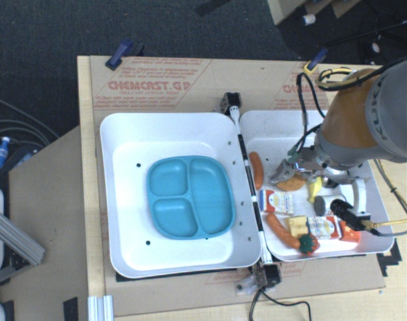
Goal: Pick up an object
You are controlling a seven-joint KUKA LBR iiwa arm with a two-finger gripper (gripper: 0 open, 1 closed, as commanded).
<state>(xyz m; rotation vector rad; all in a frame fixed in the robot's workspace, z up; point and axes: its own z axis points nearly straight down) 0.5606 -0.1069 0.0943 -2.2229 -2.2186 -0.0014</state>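
Gripper [288, 172] hovers low over the cookie [291, 183] in the right bin [273, 127], finger state unclear — it should drop straight, centred, then close.

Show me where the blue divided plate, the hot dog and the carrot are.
Blue plate [190, 197], camera view, centre where its dividers meet.
Hot dog [256, 169], camera view, middle of its length.
Carrot [282, 230], camera view, orange body.

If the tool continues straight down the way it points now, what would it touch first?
Probably the round tan cookie-like piece in the right bin, just under the tool. Depth is unclear from this slanted view, so the hot dog nearby could be missed.
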